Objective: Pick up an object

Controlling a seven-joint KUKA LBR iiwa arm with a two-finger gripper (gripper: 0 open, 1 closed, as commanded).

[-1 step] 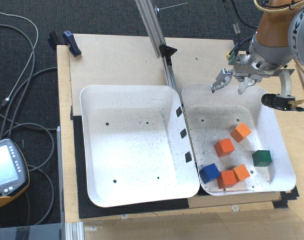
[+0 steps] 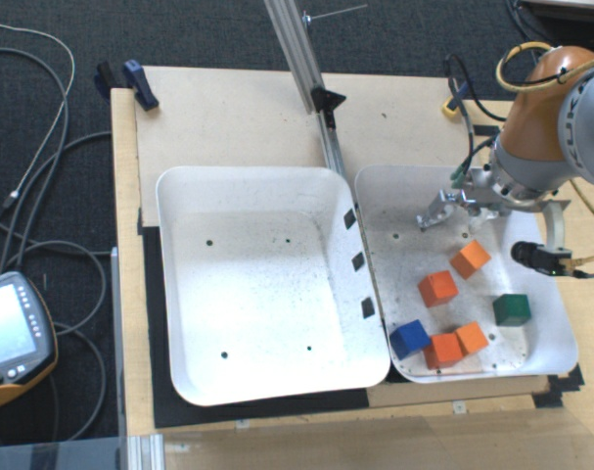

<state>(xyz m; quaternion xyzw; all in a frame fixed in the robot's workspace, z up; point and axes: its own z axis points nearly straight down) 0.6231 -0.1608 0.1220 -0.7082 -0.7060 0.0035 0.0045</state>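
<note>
The right bin (image 2: 399,262) holds several small blocks. An orange block (image 2: 470,258) lies nearest my gripper, with a second orange block (image 2: 437,288) just below and left of it. Along the bin's front edge sit a blue block (image 2: 409,338) and two more orange blocks (image 2: 443,350) (image 2: 471,339) packed together. A green block (image 2: 512,308) rests near the right wall. My gripper (image 2: 435,211) hangs over the upper part of this bin, above and left of the nearest orange block, with nothing visibly held in it.
The left bin (image 2: 169,194) stands beside the right one. A slanted metal pole (image 2: 292,37) comes down to the gap between the bins. A blue clamp (image 2: 140,84) sits at the bench's back left corner. Cables and a handheld screen (image 2: 8,331) lie off the bench at left.
</note>
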